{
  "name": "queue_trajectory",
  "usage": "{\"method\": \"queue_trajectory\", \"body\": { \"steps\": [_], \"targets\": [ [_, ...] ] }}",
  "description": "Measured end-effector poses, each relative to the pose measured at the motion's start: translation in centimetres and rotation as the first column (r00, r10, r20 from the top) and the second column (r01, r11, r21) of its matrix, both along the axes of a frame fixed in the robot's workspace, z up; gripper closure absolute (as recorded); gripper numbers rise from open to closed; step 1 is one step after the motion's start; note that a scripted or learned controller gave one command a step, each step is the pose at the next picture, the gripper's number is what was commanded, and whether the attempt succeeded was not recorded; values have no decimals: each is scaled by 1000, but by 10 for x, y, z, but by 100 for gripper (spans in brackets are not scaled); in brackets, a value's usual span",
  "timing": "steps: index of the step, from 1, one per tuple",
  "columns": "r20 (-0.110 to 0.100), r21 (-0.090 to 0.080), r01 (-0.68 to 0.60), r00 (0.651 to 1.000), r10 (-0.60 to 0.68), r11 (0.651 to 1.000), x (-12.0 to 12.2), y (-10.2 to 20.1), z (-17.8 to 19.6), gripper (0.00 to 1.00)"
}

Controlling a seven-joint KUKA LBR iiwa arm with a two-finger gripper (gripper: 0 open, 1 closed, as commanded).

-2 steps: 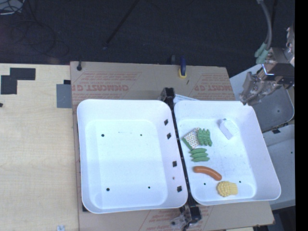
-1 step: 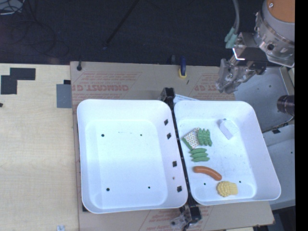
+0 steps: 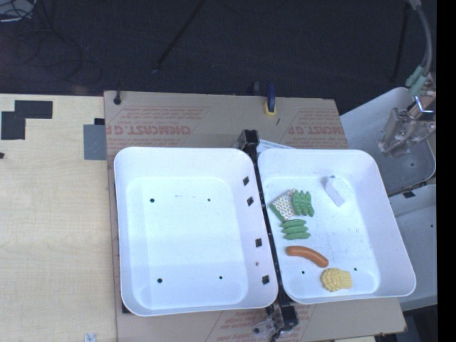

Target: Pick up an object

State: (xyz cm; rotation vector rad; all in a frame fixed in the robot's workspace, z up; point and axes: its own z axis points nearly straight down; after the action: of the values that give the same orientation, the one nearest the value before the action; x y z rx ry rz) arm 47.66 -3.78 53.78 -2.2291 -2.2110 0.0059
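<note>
In the right bin (image 3: 385, 212) | sausage (image 3: 307, 255) lies near the front edge, corn (image 3: 336, 280) at the front corner, pea pods (image 3: 295, 228) by the inner wall | gripper (image 3: 406, 130) off the far right corner, its opening impossible to tell | advice: descend on the sausage across its short width.

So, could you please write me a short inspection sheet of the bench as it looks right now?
Surface: cardboard sheet on a pale wooden bench, bearing the left bin and the right bin side by side.
Job's things: all in the right bin: white block, checkered piece, two green pea pods, orange sausage, yellow corn.
Clutter: black clips on the bins' shared edge.
Claw: claw at the upper right, off the bins; finger state unclear.
Cables: cables on the dark floor.
Surroundings: dark floor behind.
</note>
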Motion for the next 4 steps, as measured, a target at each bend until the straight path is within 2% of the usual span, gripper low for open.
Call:
{"method": "queue_trajectory", "body": {
  "steps": [1, 2, 3, 4],
  "targets": [
    [2, 1, -11, 1000, 11, 1000, 34, 36, -1, 100],
    [0, 1, -3, 1000, 3, 1000, -2, -19, 0, 100],
    [2, 1, -11, 1000, 11, 1000, 30, 19, -1, 100],
    [0, 1, -4, 1000, 4, 1000, -1, -32, 0, 100]
  ]
}}
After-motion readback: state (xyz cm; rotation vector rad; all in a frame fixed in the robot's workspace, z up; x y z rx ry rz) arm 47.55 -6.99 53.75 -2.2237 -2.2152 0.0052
